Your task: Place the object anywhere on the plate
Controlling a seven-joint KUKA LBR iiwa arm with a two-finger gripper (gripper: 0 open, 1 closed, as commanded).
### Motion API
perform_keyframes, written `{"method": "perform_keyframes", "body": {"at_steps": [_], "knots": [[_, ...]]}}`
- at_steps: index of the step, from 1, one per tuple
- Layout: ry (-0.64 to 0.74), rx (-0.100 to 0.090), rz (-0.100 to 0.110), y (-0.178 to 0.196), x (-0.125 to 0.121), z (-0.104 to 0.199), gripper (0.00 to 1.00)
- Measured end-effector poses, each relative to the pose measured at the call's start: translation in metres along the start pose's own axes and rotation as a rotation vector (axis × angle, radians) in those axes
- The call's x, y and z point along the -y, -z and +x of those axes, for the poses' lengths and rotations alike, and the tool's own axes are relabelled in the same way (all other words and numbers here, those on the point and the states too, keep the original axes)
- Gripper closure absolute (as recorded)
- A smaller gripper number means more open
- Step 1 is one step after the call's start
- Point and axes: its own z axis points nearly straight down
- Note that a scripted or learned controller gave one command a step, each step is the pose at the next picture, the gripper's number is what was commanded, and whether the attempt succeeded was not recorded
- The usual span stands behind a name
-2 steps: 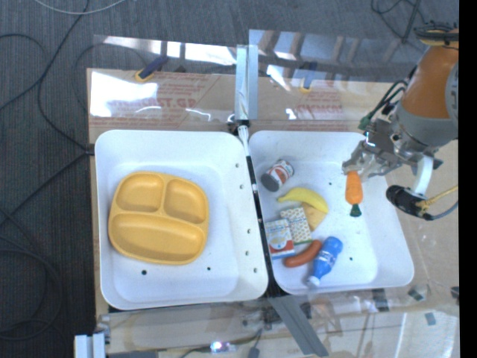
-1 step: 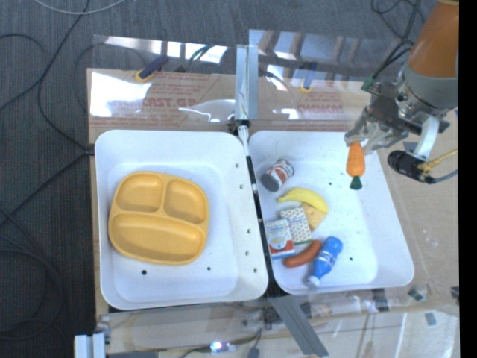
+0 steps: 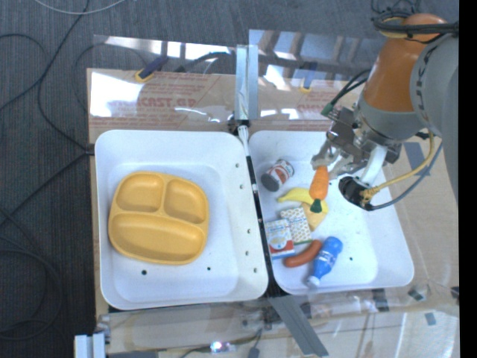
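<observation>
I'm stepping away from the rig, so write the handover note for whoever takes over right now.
Claw: above the right bin, with the toy carrot hanging upright at its tip, apparently between the fingers; the grip looks real but is hard to confirm from this angle.
Yellow plate: in the left bin, three compartments, nothing on it.
In the right bin: a small can, a banana, a cracker packet, a sausage and a blue bottle.
Done: carrot picked, it seems.
Left: carry it over the divider to the left bin and set it on the plate.
</observation>
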Motion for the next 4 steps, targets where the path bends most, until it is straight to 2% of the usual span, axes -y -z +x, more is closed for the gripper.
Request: {"method": "perform_keyframes", "body": {"at_steps": [1, 2, 3, 4], "knots": [[-0.293, 0.0, 0.002, -0.07, 0.038, 0.05, 1.0], [-0.392, -0.001, 0.001, -0.069, 0.056, 0.08, 1.0], [-0.517, 0.002, 0.0, -0.082, 0.072, 0.183, 1.0], [-0.369, 0.003, -0.003, -0.05, 0.049, 0.165, 1.0]]}}
